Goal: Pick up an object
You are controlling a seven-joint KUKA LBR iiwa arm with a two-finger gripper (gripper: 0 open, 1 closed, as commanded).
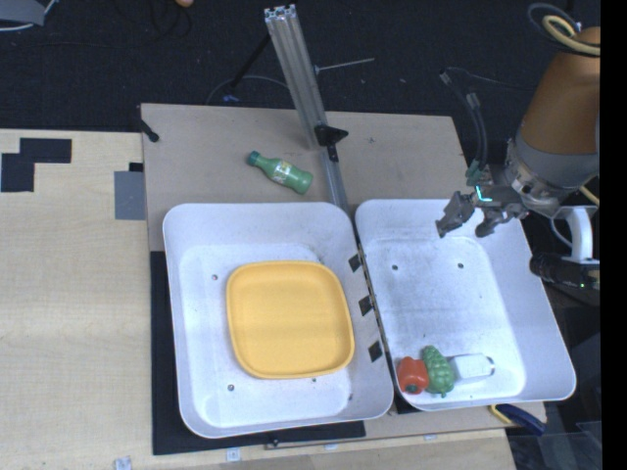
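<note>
Camera view: two-finger dark gripper (472, 215) w/ fingers spread, nothing between, above right white bin (529, 311) far edge. Small red-green plastic toy veg (427, 372) at near-left corner, well apart. Prob. light, stiff, slick; grasp across narrow middle.

The arm (560, 96) is seen at the right of the camera view, reaching in from that side. Its broad orange band is shown uppermost, and below it the grey wrist section is tapered down toward the gripper. The wrist is angled down and to the left. The gripper (472, 221) is carried at the lower left end of the wrist, with a small teal light visible on its body. Two dark fingers (453, 215) are pointed down and leftward, and they are set apart from one another with a clear gap between them; nothing is seen between them.
</note>
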